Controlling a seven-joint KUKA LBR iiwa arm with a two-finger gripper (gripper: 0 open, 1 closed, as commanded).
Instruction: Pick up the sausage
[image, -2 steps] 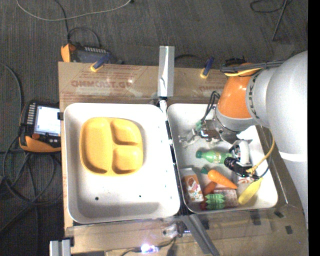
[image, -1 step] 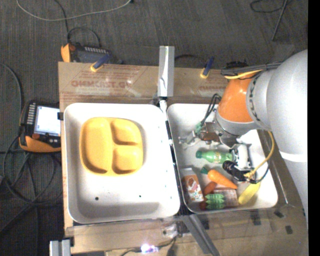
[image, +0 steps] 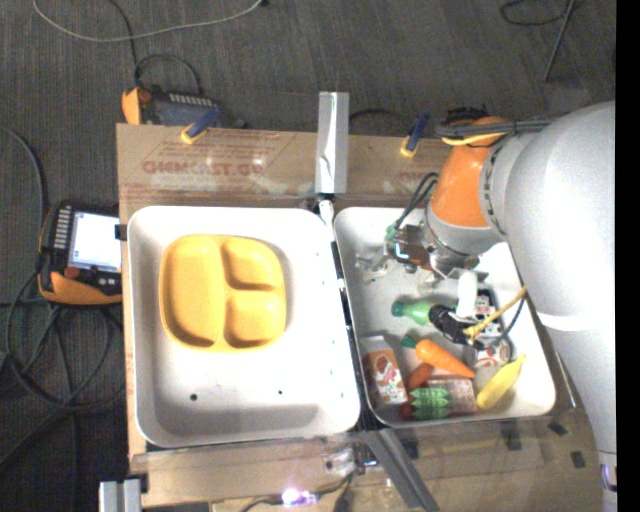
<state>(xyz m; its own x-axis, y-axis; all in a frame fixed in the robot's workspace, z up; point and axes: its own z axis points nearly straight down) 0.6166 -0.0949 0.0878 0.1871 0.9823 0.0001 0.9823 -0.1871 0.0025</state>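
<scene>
pos: two-finger gripper (image: 398, 247) above far end of right shallow white bin (image: 368, 312); open or closed: cannot tell | target: short red-brown sausage (image: 420, 376) at near end, tucked between orange carrot (image: 446, 355) and printed red packet (image: 385, 376) | risk: crowding, so the grasp likely catches the carrot or packet instead

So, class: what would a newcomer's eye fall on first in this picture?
The big yellow plastic compartment tray sits in the left white bin. The grey robot arm with its orange band hangs over the right white bin, above an orange carrot and other small items crowded at the bin's near end.
</scene>
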